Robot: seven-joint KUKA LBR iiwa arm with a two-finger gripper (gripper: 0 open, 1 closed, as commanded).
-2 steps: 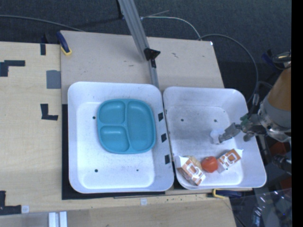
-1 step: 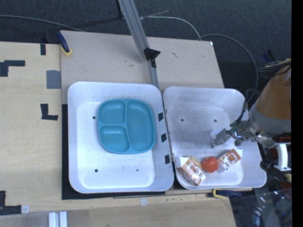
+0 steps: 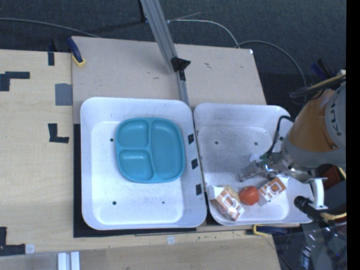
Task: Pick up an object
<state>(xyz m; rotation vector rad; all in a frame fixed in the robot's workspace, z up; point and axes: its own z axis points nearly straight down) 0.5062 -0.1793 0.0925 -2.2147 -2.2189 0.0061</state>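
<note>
Can't tell how open my fingers [image 3: 256,170] are, too blurry. Red ball [image 3: 249,195] sits just below them, a small carton [image 3: 272,189] right beside it. I'd centre over one before closing, since they're crowded together.

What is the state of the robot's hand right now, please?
Hand: low in the right-hand white bin, above the round red object and small orange-and-white carton; open or closed cannot be told, nothing visibly held.

Arm [image 3: 320,131] reaching in from right, tool [image 3: 251,173] pointing left.
</note>
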